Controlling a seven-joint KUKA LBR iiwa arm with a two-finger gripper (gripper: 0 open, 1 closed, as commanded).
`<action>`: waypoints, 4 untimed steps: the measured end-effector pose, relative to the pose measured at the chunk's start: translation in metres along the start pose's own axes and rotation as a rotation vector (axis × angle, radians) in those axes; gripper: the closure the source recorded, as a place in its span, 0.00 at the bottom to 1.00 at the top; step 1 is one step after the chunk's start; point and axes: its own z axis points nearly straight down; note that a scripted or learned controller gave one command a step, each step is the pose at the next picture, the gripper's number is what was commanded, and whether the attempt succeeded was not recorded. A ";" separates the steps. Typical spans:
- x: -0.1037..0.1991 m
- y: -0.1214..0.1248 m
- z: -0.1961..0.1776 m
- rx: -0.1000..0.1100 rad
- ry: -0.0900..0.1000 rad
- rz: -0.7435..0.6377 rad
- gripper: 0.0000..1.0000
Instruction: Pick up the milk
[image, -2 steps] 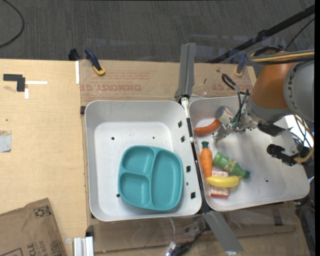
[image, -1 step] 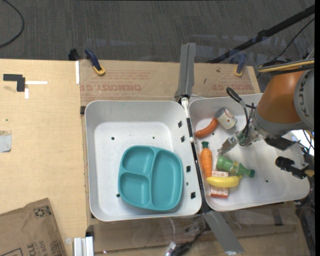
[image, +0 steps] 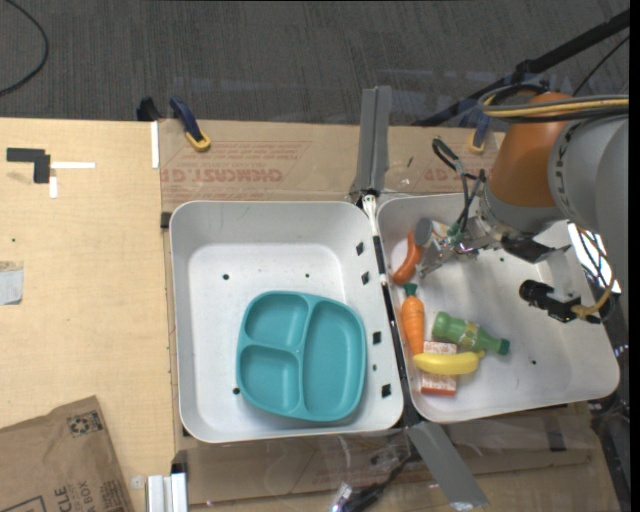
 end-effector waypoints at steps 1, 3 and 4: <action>-0.017 -0.001 -0.264 0.016 0.007 -0.030 0.00; -0.010 -0.035 -0.010 -0.001 -0.001 -0.028 0.00; -0.009 0.023 -0.001 -0.001 0.000 -0.059 0.00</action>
